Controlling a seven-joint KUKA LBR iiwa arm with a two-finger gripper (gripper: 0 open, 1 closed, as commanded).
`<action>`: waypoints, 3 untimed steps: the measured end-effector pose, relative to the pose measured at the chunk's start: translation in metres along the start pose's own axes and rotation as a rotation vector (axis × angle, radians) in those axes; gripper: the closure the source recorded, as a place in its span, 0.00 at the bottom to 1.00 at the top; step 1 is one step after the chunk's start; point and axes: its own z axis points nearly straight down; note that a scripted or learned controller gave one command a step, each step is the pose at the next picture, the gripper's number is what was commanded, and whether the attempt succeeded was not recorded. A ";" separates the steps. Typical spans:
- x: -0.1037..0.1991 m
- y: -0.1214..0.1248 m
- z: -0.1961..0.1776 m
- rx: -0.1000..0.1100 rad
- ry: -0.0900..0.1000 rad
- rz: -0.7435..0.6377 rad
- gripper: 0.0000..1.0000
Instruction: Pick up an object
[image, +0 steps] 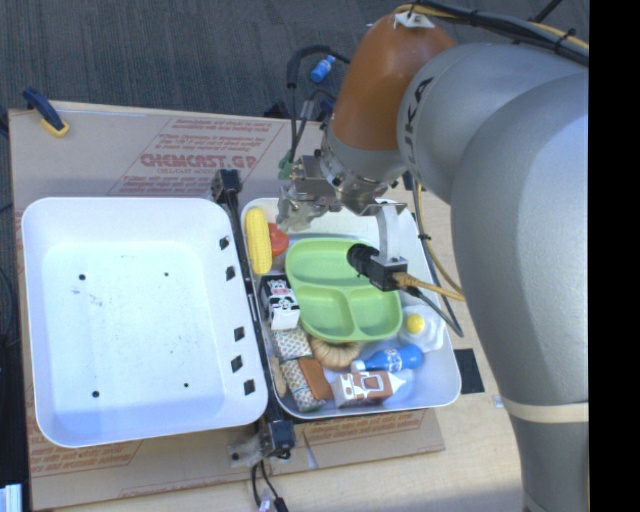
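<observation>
The corn (258, 240) lies at the back left of the right bin (447, 385), beside the green plate (340, 290). It is long, and points from the far wall toward the front. The gripper (300, 205) hangs just behind it (I cannot tell its state). Best to come straight down and squeeze across the thin way.

Grey arm (500, 200) comes in from the right, bulky, bent downward. Orange band (385, 75) sits above the wrist (355, 170). Wrist points down and to the left. Pincer (300, 205) hangs low at the arm's end, metal parts blurred; cables (305, 75) loop off the wrist's far side.
</observation>
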 end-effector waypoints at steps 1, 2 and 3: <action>0.043 -0.051 0.018 0.005 0.000 -0.001 1.00; 0.041 -0.082 0.055 0.005 -0.001 0.000 1.00; 0.016 -0.119 0.055 0.005 -0.001 0.000 1.00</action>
